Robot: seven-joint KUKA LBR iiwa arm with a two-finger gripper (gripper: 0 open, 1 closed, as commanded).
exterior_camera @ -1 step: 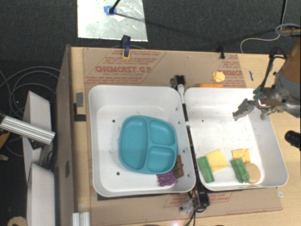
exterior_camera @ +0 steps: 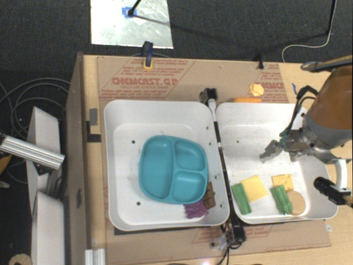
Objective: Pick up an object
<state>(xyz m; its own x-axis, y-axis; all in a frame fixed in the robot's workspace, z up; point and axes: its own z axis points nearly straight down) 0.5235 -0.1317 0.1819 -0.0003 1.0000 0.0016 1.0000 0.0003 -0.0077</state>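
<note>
brown piece (exterior_camera: 210, 197) half under blue plate (exterior_camera: 173, 169)

Right bin, near edge: green block (exterior_camera: 240, 197) touching yellow square (exterior_camera: 255, 187); second green block (exterior_camera: 283, 199) between orange square (exterior_camera: 283, 181) and tan disc (exterior_camera: 297, 203), all flat.

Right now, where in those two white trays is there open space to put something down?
Right bin: bare floor across its upper half, left of the gripper. Its lower edge is crowded with green pieces and a yellow block. Left bin: the blue plate fills the middle; bare strips border it.
</note>
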